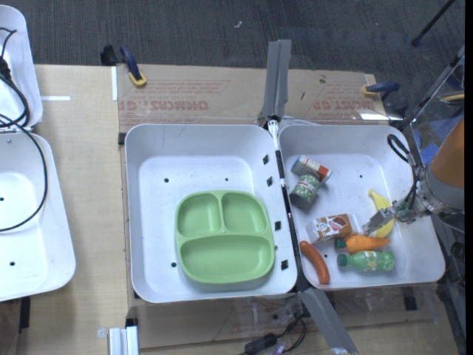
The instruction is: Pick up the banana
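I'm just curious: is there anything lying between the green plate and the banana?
Yes. In the camera view, between the green plate and the banana lie the bins' walls, a small can and a snack carton.

I'm looking at a robotics lab cell, not a home or kitchen. The worktop point(81, 87) is covered in taped-down printed cardboard point(199, 98) held by blue-and-yellow clamps point(131, 66), with two white bins point(140, 198) butted side by side on it. Dark carpet point(185, 13) runs behind, loose black cables point(22, 109) trail over white trays at the left, and toy food point(366, 261) serves as props.
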